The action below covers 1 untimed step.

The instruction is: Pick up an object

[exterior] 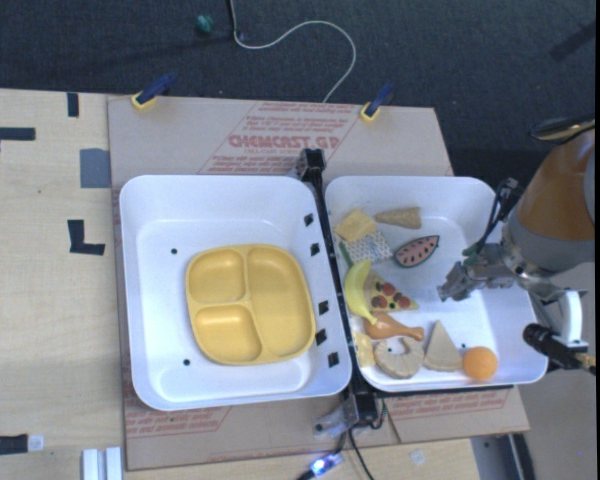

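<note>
The right bin holds several toy foods. A watermelon slice lies near its middle, with a yellow cheese wedge and a tan wedge toward the back. A banana and a pizza slice lie along the left wall. At the front sit a round biscuit, a tan triangle and an orange ball. My gripper hangs low over the bin's bare right part, right of the watermelon slice and apart from it. Nothing shows in its grasp.
The left bin carries a yellow divided plate. A black clip divider joins the two bins. Both stand on a cardboard sheet held by blue-and-yellow clamps. The grey and orange arm overhangs the right bin's right rim.
</note>
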Each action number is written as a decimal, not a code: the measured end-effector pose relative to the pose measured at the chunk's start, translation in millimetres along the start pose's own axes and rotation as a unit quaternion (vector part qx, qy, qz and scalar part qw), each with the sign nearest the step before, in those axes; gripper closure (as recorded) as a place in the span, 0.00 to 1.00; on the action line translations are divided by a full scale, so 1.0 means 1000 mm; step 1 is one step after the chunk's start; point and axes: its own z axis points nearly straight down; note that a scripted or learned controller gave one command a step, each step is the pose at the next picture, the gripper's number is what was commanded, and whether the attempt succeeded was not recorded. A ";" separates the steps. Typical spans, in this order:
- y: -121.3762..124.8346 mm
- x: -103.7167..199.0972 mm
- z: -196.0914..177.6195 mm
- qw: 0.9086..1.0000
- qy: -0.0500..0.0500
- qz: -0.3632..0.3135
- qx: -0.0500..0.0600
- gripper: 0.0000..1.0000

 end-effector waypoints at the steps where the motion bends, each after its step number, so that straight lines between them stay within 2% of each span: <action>1: 0.004 -0.002 -0.062 1.000 0.000 0.000 0.000 1.00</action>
